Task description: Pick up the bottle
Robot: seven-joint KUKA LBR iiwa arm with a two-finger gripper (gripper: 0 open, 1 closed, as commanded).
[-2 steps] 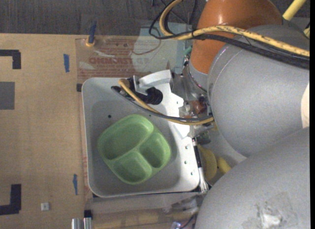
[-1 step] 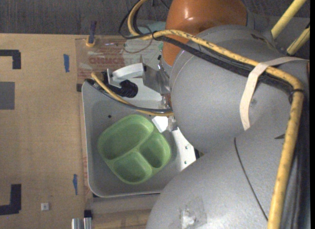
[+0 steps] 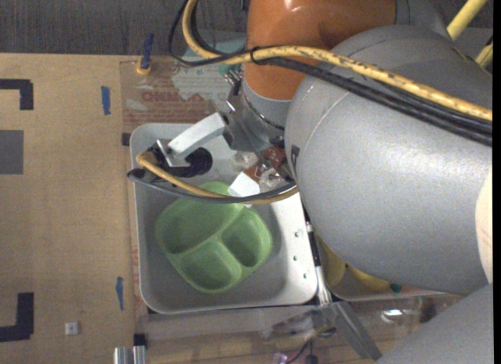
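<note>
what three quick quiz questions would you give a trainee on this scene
1. True or false: the green plate lies in the bin at the view's left.
2. How many compartments does the plate have? A two, B three, C five.
3. Fill in: the band on the grey arm is ___.

Key: 1 true. 2 B. 3 orange.
</note>
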